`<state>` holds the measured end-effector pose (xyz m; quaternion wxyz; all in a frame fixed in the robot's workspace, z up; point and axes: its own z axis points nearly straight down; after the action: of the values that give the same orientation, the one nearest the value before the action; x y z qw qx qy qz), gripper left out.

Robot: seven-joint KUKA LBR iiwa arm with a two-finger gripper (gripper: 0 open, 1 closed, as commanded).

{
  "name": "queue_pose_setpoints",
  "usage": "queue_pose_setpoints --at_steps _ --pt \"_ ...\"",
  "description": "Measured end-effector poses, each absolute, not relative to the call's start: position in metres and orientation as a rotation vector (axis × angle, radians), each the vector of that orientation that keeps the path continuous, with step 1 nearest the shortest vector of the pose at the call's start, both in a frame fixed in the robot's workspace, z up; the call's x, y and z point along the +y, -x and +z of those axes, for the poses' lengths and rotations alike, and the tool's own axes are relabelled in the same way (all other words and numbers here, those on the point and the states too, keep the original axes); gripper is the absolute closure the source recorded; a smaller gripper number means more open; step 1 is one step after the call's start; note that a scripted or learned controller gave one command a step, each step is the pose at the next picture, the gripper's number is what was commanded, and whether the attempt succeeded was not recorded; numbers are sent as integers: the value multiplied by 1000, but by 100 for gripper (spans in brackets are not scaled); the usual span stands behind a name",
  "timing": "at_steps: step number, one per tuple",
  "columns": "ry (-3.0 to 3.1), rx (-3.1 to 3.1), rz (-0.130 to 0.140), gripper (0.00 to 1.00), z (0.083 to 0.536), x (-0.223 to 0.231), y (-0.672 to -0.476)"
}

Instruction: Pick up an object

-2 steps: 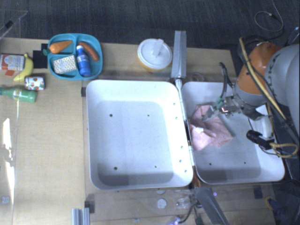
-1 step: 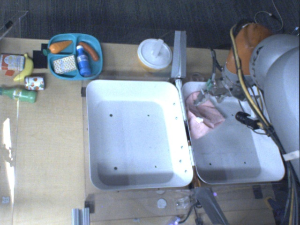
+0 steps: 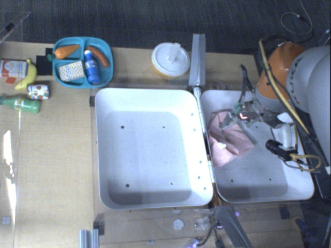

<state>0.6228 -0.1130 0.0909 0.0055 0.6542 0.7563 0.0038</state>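
One pink cloth (image 3: pixel 230 138) just beneath end effector (image 3: pixel 243 115), right bin (image 3: pixel 258 185)

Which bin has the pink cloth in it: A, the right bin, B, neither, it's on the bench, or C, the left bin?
A: the pink cloth lies crumpled in the right bin, toward its left wall, with the gripper at its upper edge.

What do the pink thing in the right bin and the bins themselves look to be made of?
The pink thing looks like soft cloth: crumpled, folded, matte, with no fixed shape. The right bin and the left bin look like moulded white plastic: smooth, faintly glossy, with rounded corners and raised rims.
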Motion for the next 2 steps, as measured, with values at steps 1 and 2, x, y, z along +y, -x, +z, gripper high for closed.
queue_pose_setpoints --at_steps 1,2 --pt "-1982 2423 12 0 91 -122 -532" --pt "-2121 2299 15 0 91 -90 -560"
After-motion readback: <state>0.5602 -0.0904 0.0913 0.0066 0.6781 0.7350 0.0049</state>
